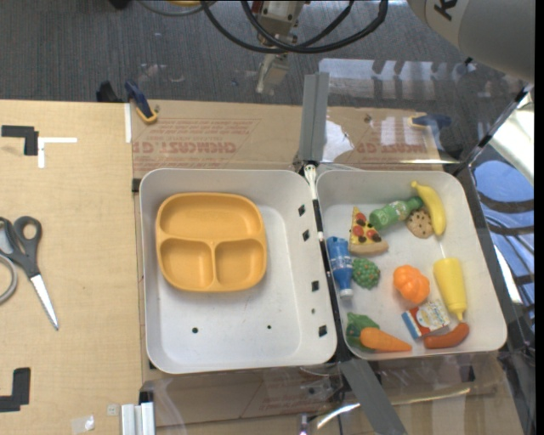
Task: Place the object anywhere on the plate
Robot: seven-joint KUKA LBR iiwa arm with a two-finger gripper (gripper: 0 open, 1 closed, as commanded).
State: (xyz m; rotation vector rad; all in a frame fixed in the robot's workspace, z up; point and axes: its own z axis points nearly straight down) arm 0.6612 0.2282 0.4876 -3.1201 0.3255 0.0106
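Note:
A yellow-orange plate (211, 242) with three compartments lies in the left bin (246, 340), towards its far left corner, with nothing on it. The right bin (484, 255) holds several toy foods: a pizza slice (365, 231), a green bottle (393, 212), a banana (429, 206), a cookie (418, 223), a blue bottle (340, 265), broccoli (365, 273), an orange (411, 285), a yellow bottle (450, 285), a carrot (384, 341) and a sausage (446, 337). My gripper (270, 72) hangs beyond the far rim of the bins, above the cardboard, holding nothing I can see.
A grey divider post (313, 119) stands at the back between the bins. Scissors (30, 263) lie on the wooden bench at left. A small white packet (430, 317) sits by the sausage. The grey arm link (493, 25) crosses the top right corner.

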